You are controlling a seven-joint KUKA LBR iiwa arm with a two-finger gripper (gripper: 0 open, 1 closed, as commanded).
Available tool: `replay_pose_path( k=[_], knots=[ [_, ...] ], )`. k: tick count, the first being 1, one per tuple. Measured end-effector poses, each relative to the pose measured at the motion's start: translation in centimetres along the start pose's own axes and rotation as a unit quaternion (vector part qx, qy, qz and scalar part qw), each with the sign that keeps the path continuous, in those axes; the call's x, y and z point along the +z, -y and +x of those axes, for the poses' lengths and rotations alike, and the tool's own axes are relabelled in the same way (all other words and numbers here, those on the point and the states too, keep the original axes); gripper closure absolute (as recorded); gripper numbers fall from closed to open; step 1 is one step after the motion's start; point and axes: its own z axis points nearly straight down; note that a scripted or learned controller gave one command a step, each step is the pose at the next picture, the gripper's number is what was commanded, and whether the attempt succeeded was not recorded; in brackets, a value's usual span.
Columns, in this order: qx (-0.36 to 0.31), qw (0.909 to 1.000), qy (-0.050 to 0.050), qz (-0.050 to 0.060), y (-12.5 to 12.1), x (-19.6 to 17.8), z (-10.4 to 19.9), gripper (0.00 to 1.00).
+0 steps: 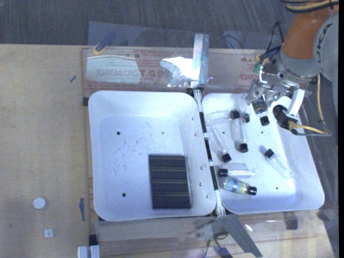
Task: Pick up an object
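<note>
We are hovering our gripper (262, 105), grip state unclear, above the right bin's (309, 190) light, slippery clear vials (239, 135), best pinched mid-body.

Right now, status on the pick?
Gripper over right bin's top edge, nothing seen in it. Clear vials loose in the right bin, untouched. Dark ridged block in left bin. Nothing blocking.

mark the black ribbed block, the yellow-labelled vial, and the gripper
Black block (170, 180), camera view, middle of its ribbed top.
Yellow vial (238, 186), camera view, its label.
Gripper (260, 107), camera view, between the fingertips.
</note>
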Motion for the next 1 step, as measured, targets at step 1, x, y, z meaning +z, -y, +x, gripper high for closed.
replay_pose_path(
  k=[1],
  knots=[
    [0.000,1.0000,0.000,-0.001,0.69,-5.89,2.01,1.00]
  ],
)
